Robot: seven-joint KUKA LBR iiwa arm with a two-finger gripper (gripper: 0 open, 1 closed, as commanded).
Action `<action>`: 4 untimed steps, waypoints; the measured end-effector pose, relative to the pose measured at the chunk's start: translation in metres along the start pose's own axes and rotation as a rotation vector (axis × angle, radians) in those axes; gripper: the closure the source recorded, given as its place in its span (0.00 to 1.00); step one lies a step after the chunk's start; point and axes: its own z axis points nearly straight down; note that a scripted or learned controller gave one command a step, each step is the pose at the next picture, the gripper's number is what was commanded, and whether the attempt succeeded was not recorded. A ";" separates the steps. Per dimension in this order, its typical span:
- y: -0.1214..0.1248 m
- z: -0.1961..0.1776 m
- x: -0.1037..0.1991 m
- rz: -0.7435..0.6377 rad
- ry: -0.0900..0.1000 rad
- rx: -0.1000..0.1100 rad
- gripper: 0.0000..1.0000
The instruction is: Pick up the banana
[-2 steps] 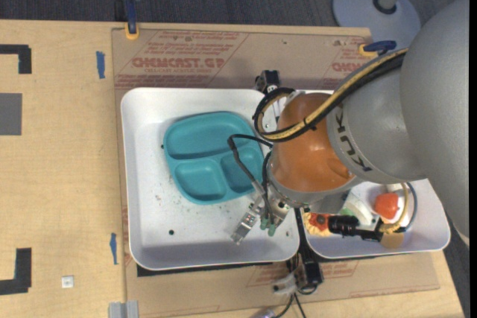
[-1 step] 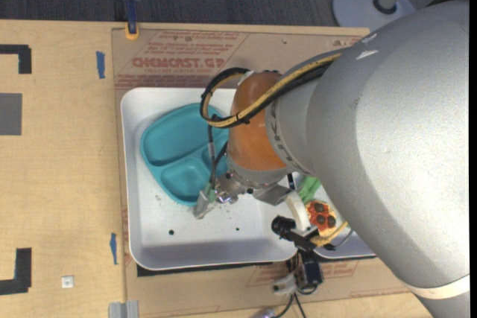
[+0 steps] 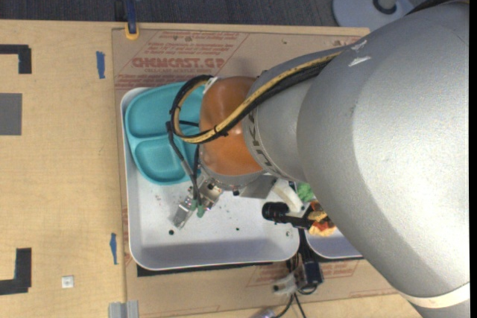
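**Hand low in the left bin, banana's place unclear**

From the camera view, looking down: the grey arm [image 3: 373, 160] sweeps in from the right and it is huge in the frame, covering the near-right part of the scene and most of the right bin [image 3: 337, 249]. Its orange band [image 3: 223, 134] sits over the far half of the left bin [image 3: 223, 253], with a yellow-and-black cable [image 3: 212, 133] looped across it.

Below the band, the hand [image 3: 190, 206] is down over the white floor of the left bin, roughly mid-bin and a touch to the left. Wide or narrow? I cannot tell, it is too small and cluttered at the tip. Nothing can be made out in its grasp.

Just beside it, on the far-left side of that same bin, lies a teal divided dish [image 3: 153, 138]. Its near edge is close to the hand. Dark specks dot the bin floor around the hand.

Over in the right bin, a green piece [image 3: 306, 194] and a red-and-yellow piece [image 3: 320, 220] peek out at the arm's edge, too hidden to name. Where the banana lies I cannot tell.

Both bins rest on a printed cardboard sheet [image 3: 186, 56] on the tabletop [image 3: 59, 160], with blue tape marks [image 3: 100, 65] at the sheet's left edge.
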 end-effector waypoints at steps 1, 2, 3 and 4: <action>0.020 -0.042 0.005 0.038 0.006 -0.003 0.00; -0.038 -0.140 0.015 0.159 0.004 -0.007 0.00; -0.019 -0.011 0.009 0.112 -0.004 -0.016 0.00; 0.011 -0.002 0.007 0.433 -0.002 -0.008 0.00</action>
